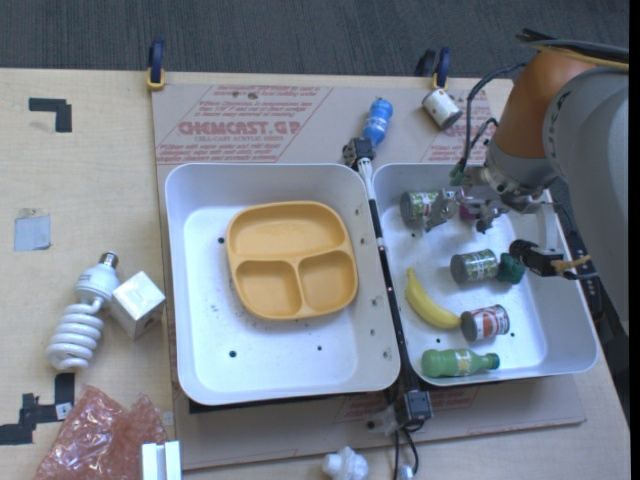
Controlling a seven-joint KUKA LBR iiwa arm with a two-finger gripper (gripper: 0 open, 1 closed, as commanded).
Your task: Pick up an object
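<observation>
My gripper point(470, 208) hangs low over the upper part of the right bin point(560, 353), at the end of the grey arm with its orange band point(530, 98). Just left of it, close to or touching it, a silver and green can point(422, 208) lies on its side. Below are a second can point(474, 266) with a dark green object point(512, 269) at its right end, a banana point(430, 303), a red-labelled can point(487, 322) and a green bottle point(458, 363) lying along the front wall.
The left bin point(190, 358) holds a yellow divided plate point(292, 259). Behind the bins lie a blue bottle point(377, 121) and a small white item point(440, 107). A spiral bulb point(82, 318), a white cube point(138, 301) and a pink bag point(95, 438) sit on the bench at left.
</observation>
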